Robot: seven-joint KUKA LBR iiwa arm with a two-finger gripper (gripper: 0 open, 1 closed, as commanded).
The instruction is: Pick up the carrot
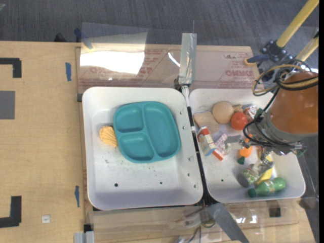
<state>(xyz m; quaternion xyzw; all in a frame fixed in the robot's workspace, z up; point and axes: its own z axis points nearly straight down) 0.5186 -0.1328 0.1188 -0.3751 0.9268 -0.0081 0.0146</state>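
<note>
The carrot (245, 152) is a small orange piece with a green tip, lying in the middle of the right bin (223, 184). My gripper (262, 157) hangs just to its right, low over a cluster of toys, under the grey wrist and orange band. Cables and the wrist body hide the gripper's lower end, and I cannot make out whether it touches the carrot.
The right bin also holds a tan round item (221, 112), a red tomato (239, 120), a pale slice (203, 118), a small bottle (205, 139), a wrapped packet (219, 145) and a green and yellow toy (266, 186). The left bin holds a teal divided plate (147, 131) and a yellow shell-shaped toy (107, 135).
</note>
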